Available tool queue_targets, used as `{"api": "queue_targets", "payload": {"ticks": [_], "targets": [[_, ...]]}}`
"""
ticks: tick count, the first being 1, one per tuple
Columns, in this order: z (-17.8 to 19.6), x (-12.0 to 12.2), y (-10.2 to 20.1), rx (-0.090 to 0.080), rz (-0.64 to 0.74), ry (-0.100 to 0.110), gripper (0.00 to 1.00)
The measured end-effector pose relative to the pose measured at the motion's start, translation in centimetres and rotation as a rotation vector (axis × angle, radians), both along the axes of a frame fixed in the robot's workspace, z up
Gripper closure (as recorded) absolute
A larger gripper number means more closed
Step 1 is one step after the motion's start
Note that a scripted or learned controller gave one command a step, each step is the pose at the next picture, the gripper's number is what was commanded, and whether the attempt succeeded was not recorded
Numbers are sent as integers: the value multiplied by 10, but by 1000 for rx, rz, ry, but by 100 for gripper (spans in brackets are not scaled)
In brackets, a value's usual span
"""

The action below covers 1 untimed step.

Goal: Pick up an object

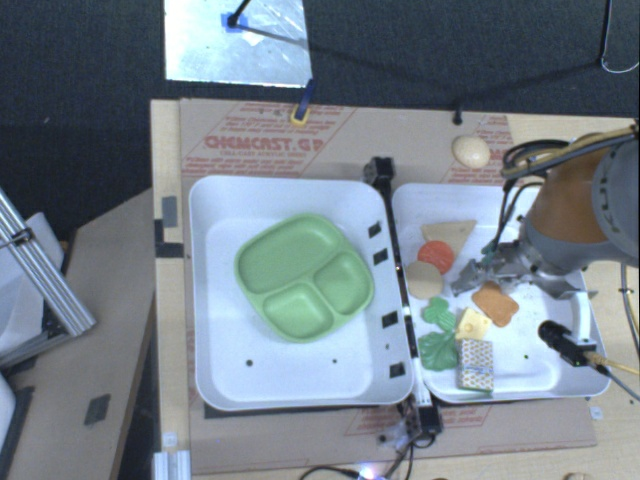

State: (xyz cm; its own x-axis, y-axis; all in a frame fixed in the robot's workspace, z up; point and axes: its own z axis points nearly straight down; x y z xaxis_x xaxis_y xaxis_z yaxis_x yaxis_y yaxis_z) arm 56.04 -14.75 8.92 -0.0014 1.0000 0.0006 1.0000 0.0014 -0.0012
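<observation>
My gripper (468,276) hangs low over the middle of the right bin (560,376), reaching in from the right. Its metal fingers point left toward a red round piece (436,255) and a beige round piece (424,281). An orange piece (495,304) lies just below the fingers. A yellow cube (472,323), green leafy pieces (437,333), a patterned grey block (476,364) and a tan wedge (449,233) lie around them. Nothing shows between the fingers.
The left bin (220,368) holds a green divided plate (304,276). A beige egg-shaped object (471,150) rests on the cardboard behind the right bin. A shiny sheet (236,28) lies at the back.
</observation>
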Motion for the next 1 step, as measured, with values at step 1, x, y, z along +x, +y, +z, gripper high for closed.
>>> {"api": "queue_targets", "payload": {"ticks": [1], "targets": [[13, 1, -1, -1, 0, -5, 100]]}}
